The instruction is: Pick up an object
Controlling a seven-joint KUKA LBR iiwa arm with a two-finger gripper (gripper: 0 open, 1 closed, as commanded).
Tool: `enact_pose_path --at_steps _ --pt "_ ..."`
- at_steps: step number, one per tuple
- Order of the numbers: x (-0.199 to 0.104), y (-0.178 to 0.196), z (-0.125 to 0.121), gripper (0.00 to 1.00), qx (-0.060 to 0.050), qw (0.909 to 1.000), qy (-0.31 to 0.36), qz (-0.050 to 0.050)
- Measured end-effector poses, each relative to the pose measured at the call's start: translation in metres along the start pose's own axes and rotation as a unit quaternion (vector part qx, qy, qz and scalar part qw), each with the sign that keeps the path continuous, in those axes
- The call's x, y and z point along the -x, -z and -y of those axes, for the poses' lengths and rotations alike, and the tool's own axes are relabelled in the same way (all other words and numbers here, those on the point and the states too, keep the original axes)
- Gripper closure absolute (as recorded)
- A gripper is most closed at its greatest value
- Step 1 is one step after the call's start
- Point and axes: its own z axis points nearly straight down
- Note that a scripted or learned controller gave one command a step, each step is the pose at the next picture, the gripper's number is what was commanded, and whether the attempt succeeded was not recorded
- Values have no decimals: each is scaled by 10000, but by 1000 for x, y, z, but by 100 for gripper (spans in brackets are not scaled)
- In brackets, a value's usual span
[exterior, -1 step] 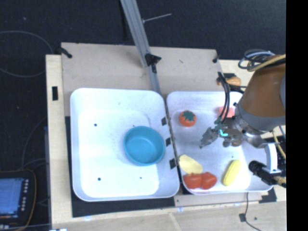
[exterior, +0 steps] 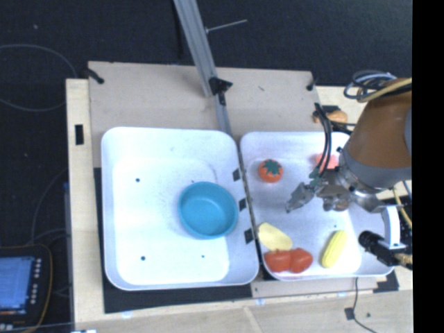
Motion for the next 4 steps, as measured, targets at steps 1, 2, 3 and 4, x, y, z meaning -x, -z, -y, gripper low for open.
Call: enact_pose_path --at_steps 1,2,3,4 --pt "-6 -50 -6 0 -36 10000 -22 9" --pt "-1 -112 2 0 -40 10000 -24 10" --pt "0 -113 1 0 -13 10000 -44 -8" --pt "0 -101 -1 100 7 10000 -93 -19"
